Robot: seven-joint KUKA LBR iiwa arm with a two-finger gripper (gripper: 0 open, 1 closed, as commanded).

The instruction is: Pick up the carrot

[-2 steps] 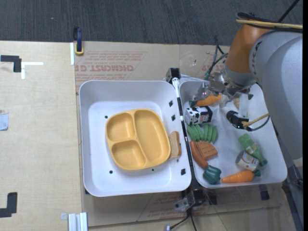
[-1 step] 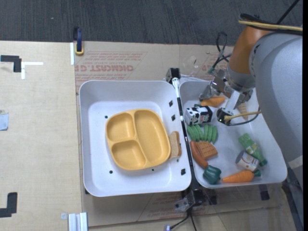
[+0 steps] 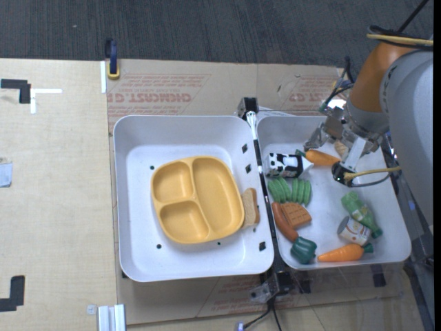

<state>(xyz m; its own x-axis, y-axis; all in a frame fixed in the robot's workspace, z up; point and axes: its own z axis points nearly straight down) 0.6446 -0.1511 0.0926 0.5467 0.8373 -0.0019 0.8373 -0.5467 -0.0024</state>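
1. Well, the cardboard (image 3: 207, 88) under the bins has red writing, but it is upside down and too faint to read.
2. The left bin (image 3: 131, 205) holds a yellow tray (image 3: 196, 198) with three parts, and a slice of toast (image 3: 250, 207) leans beside it.
3. The right bin (image 3: 393, 243) holds a toy cow (image 3: 284, 164), green peas (image 3: 289, 190), a green bottle (image 3: 358, 216) and two carrots.
4. One carrot (image 3: 341, 254) lies near the front edge.
5. The other carrot (image 3: 322, 158) sits just under the gripper (image 3: 339, 145); I cannot tell how the gripper is set.
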